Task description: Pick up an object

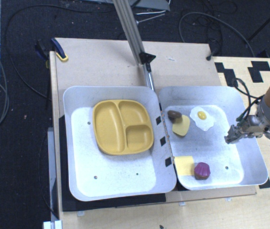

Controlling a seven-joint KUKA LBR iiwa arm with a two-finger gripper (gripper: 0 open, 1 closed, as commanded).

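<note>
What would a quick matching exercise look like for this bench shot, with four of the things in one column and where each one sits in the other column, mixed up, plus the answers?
Things:
1. yellow divided plate
2. fried egg toy
3. purple toy
4. claw

Places:
A. near edge of the right bin, beside a yellow square
B. over the right side of the right bin
C. middle of the left bin
D. far part of the right bin, right of a brown piece

Pairs: 1-C, 2-D, 3-A, 4-B
</note>
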